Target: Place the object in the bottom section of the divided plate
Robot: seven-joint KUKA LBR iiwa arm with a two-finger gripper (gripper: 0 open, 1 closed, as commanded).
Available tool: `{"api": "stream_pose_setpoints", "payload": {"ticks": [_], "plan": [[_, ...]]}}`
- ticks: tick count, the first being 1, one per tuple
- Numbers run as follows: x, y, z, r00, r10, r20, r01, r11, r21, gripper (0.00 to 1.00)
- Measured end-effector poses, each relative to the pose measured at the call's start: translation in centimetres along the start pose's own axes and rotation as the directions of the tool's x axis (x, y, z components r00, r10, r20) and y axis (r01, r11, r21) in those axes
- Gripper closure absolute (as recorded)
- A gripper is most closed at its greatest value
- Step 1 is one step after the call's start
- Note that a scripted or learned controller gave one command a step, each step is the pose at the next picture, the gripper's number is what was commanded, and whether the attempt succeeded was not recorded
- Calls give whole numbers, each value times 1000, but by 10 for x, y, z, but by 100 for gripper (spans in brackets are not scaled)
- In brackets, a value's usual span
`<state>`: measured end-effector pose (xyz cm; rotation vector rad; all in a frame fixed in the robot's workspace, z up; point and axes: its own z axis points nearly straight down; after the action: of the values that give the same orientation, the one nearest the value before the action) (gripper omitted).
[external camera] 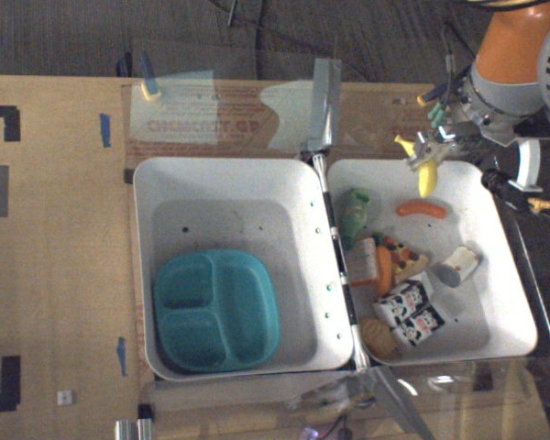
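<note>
One teal divided plastic plate (pixel 216 311) lies in the left white bin (pixel 156 191). In the right white bin (pixel 513 324) lie one orange sausage (pixel 421 210) and two milk cartons (pixel 411 313). The gripper (pixel 428 157) holds one yellow banana (pixel 425 174) above it.

Divided plate (pixel 216 310) in left bin (pixel 156 200) — clutter in right bin (pixel 509 273).

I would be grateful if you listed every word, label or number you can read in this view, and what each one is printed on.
Nothing here can be read with confidence.
Clear sheet behind the left bin: a line of reddish print, too blurred to read.
Black and white carton in the right bin: a printed pattern, no legible words.
Teal divided plate: no text.
The other small items show no readable labels.
</note>
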<state>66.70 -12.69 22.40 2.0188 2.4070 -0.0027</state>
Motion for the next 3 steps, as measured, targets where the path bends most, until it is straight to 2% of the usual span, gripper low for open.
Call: {"api": "stream_pose_setpoints", "payload": {"ticks": [1, 2, 3], "plan": [[0, 0, 0, 1000, 0, 0, 0, 1000, 0, 0], [1, 1, -10, 1000, -2, 2, 2, 1000, -3, 100], [66, 11, 39, 984, -176, -2, 176, 984, 1, 100]]}}
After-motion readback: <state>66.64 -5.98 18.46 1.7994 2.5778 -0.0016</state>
